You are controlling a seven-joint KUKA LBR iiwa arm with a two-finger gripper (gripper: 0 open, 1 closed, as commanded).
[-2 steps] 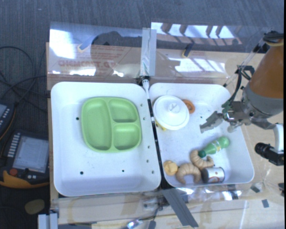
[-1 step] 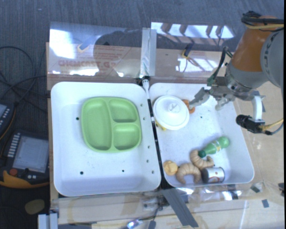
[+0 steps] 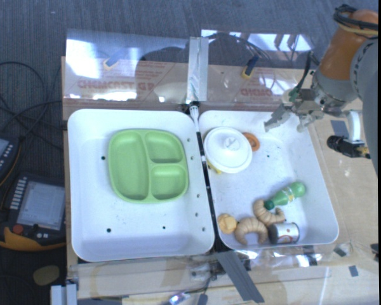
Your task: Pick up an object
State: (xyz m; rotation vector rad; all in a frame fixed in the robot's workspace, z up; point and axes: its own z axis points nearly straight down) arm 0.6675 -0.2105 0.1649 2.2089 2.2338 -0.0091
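Dark grey carpet surrounds the pale wooden tabletop (image 3: 343,189), which carries two shallow white plastic bins side by side. At the far right corner of the right bin (image 3: 317,170), the pincer (image 3: 286,116) hangs on the grey arm with its orange band; its two fingers look spread apart, with nothing between them, just above the bin's back rim.

Nearest to it are a small orange ring (image 3: 253,143) and, touching that, a round white lidded bowl (image 3: 228,149) at the bin's far left. Well apart, at the near edge, lie a green bottle-shaped toy (image 3: 286,196), a tan curved croissant-like piece (image 3: 259,224), a small yellow-brown lump (image 3: 227,222) and a dark-ended silver can (image 3: 284,232), all clustered close. The left bin (image 3: 89,234) holds a green three-compartment plate (image 3: 148,164).

By my reading nothing has been picked up: choosing a target, descending, closing and lifting all remain.
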